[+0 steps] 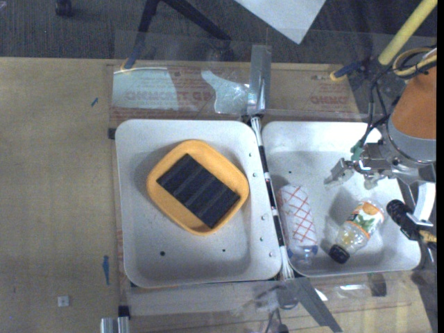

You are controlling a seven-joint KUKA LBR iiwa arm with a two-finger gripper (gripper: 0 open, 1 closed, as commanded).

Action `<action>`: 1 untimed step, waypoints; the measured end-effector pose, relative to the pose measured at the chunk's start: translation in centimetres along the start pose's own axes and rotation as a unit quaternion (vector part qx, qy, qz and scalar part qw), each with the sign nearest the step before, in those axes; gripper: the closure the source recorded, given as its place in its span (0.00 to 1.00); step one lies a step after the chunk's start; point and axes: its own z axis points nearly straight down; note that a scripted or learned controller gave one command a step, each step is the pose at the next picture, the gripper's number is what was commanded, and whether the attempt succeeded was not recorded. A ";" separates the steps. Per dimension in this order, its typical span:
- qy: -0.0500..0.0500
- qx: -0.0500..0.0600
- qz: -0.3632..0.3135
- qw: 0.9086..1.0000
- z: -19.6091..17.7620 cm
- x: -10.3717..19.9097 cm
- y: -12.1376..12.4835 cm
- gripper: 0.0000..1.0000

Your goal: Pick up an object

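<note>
End effector: the end effector (352, 170) was seen over the upper part of the right bin (305, 141), hanging from the grey and orange arm (416, 113); whether it was spread or closed could not be told, and nothing was seen held in it.
Candidate objects: a small bottle (355, 229) with an orange-and-green label and dark cap lay tilted in the right bin, just below the end effector; a clear bottle with a red lattice wrap (298, 217) lay against that bin's left wall.
Left bin: an orange tray with a dark slatted insert (198, 186) was lying in the left bin (139, 241).
Risk: either bottle was judged likely to roll or slip from a pinch, being round and lying on its side; the lattice bottle, pressed to the wall, was judged hard to straddle.
Writing: faint reddish lettering on the taped strip (149, 92) of the desk (55, 186) could not be read; the bottle label was too small to read.
</note>
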 end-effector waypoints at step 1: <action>-0.002 -0.005 -0.006 1.000 13.1 -6.6 1.6 0.00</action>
